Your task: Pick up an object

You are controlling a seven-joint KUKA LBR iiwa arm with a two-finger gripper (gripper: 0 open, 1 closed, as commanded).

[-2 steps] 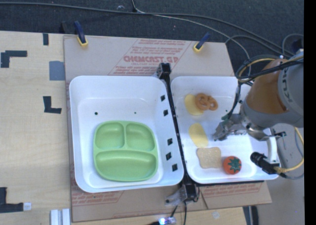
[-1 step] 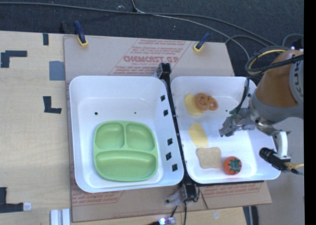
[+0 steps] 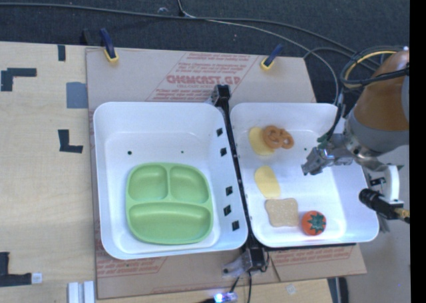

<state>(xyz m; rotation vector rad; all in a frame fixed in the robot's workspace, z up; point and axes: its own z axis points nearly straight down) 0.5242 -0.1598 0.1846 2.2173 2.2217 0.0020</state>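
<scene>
The right bin [image 3: 353, 232] holds a brown pretzel [image 3: 277, 137] lying partly on a pale yellow round piece [image 3: 258, 140], a yellow oval piece [image 3: 267, 180], a slice of bread [image 3: 282, 212] and a red tomato [image 3: 313, 222]. My gripper [image 3: 314, 164] hangs over the right half of this bin, to the right of the yellow oval piece and above the tomato in the view. Nothing shows between its fingers. The arm's grey and orange wrist [image 3: 383, 105] reaches in from the right.
The left bin [image 3: 106, 162] holds a green divided plate [image 3: 169, 202]. A black divider [image 3: 229, 162] runs between the bins. Clamps [image 3: 108, 48] pin the cardboard at the back, and cables [image 3: 266, 25] trail across the dark floor behind.
</scene>
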